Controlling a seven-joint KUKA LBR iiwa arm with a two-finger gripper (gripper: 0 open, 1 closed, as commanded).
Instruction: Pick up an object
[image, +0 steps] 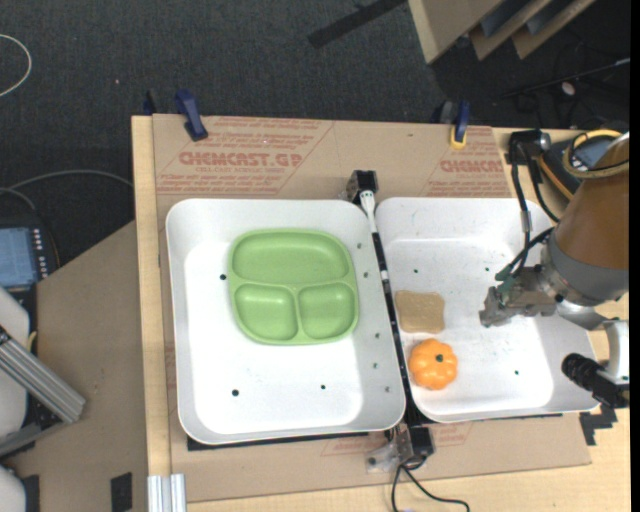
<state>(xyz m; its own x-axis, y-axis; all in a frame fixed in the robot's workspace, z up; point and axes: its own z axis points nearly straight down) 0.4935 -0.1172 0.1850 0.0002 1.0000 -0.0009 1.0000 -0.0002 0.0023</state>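
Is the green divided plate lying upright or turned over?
Upright: the green divided plastic plate in the left white bin shows its three hollow compartments facing up.

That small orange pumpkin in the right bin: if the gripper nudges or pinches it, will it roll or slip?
The pumpkin looks rounded and squat, so a sideways nudge would probably roll or skid it across the right bin. Its smooth, glossy-looking skin may slip from a pinch. The tan slab lies close behind it and might stop a roll that way.
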